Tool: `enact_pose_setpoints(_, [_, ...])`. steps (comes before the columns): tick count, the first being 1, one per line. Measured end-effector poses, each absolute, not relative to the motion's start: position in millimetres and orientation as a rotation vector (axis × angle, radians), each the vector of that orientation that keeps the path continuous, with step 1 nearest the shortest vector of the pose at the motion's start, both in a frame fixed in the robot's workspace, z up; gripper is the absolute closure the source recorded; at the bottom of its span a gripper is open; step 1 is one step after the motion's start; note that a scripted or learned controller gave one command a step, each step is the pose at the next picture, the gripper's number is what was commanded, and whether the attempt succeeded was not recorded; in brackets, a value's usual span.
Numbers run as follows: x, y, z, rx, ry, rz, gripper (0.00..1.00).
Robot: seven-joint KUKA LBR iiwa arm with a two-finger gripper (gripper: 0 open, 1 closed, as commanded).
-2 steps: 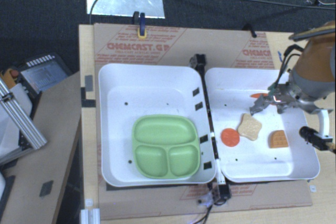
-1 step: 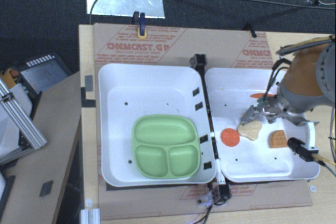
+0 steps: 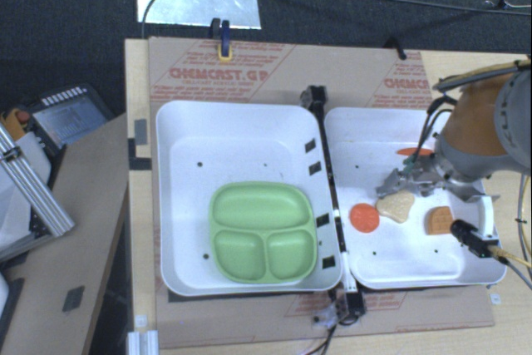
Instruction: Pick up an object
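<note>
Beige food piece (image 3: 396,206) lengthwise left-right

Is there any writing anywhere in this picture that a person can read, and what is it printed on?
"CHEMCAST GP": red print on the brown board under the bins, behind the left bin. The last letters are soft.
A second red print, on the same board behind the right bin, looks like the same word, cut off by the arm; not readable for sure.
Red print on the board's front edge: too small to read.
Device with a screen at left: any text is blurred.
</note>
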State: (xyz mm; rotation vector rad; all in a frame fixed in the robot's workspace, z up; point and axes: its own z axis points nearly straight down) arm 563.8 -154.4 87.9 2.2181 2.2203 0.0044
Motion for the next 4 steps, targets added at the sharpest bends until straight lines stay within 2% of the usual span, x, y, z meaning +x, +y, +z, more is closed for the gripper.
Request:
enact_pose_setpoints(1, [566.5,-154.6,100.6,2.212,2.216,0.012,1.0])
enact_pose_setpoints(4, [573.9,-151.7,224.1,2.212,2.224,0.005,1.0])
